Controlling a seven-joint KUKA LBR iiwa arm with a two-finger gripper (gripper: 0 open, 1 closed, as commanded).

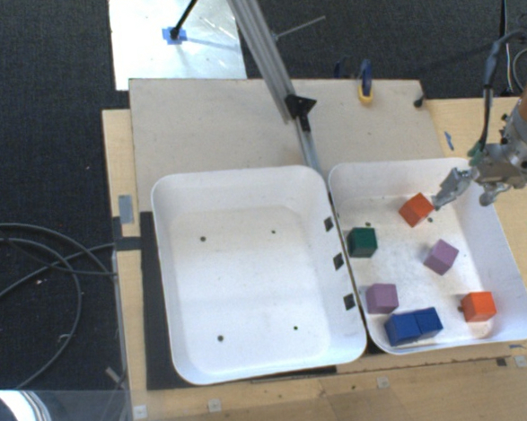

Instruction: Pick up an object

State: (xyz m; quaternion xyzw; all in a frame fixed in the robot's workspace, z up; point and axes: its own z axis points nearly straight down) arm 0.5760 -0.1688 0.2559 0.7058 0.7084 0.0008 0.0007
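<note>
The right bin [510, 260] holds several blocks: an orange block [416, 210] at the back, a dark green one [362, 241] by the left wall, two purple ones [440, 257] [381, 297], a blue one [413, 325] at the front, and a second orange one [477, 306] in the front right corner. My gripper [462, 198] hangs over the bin's back right part, just right of the back orange block. It is open, with nothing between its fingers. One fingertip [443, 198] sits right beside that orange block.
The left bin [172, 256] stands next to the right one, sharing a middle divide. A slanted metal pole [266, 52] crosses the back of the bench. Cables hang near the arm at the right edge.
</note>
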